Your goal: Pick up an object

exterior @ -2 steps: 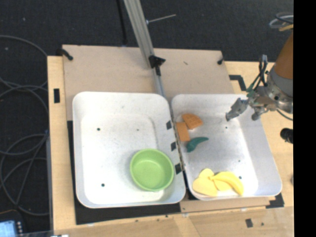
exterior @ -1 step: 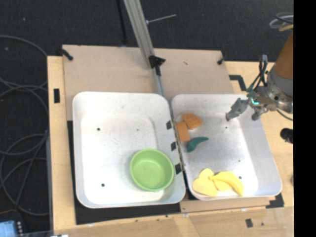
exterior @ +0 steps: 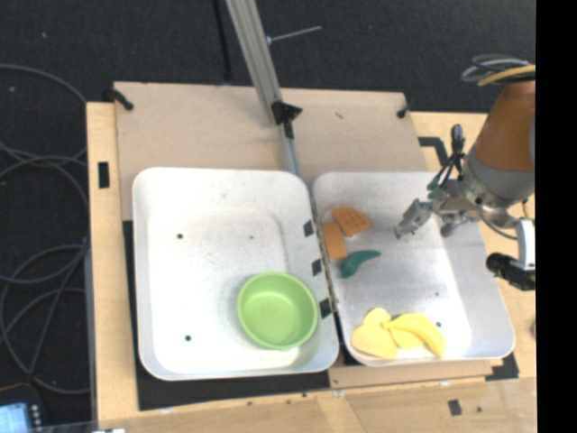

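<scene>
In the right bin (exterior: 469, 318) lie an orange wedge-like piece (exterior: 350, 220), a second orange piece (exterior: 333, 240) against the left wall, a small teal object (exterior: 359, 261) and a yellow banana-shaped bunch (exterior: 399, 334) at the front. My gripper (exterior: 429, 221) hangs over the bin's right half, right of the orange pieces and apart from them. It is open, and nothing sits between its fingers (exterior: 408, 222). A green bowl (exterior: 278, 309) rests in the left bin (exterior: 180, 206), near its front right corner.
A slanted metal pole (exterior: 257, 52) comes down to the bench behind the seam between the bins. The wall between the two bins (exterior: 320, 251) stands just left of the orange pieces. Cables (exterior: 41, 242) lie on the dark floor at left.
</scene>
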Controlling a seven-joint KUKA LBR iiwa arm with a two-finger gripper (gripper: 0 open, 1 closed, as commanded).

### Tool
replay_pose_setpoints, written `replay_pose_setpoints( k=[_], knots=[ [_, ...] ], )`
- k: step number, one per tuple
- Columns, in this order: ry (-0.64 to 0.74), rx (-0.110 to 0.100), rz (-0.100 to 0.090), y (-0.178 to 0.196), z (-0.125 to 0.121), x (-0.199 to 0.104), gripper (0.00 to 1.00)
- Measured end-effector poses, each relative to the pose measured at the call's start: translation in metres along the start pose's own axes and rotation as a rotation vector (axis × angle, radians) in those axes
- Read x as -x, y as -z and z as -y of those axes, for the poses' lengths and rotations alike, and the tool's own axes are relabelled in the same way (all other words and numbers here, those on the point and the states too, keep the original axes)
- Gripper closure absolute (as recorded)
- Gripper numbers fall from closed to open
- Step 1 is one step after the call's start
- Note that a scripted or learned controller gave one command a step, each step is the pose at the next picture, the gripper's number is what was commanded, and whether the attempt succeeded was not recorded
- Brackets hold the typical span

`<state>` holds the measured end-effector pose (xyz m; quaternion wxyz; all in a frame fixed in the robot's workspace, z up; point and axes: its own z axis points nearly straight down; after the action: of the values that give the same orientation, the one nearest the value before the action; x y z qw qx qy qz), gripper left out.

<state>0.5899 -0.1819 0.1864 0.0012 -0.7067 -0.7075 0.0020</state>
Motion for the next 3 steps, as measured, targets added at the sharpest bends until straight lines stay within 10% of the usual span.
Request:
replay_pose_setpoints(
  k=[2,3],
  knots=[
    [-0.003,0.010,0.004,-0.084,-0.006,-0.002,0.00],
    [-0.005,0.016,0.004,-0.071,-0.008,-0.001,1.00]
  ],
)
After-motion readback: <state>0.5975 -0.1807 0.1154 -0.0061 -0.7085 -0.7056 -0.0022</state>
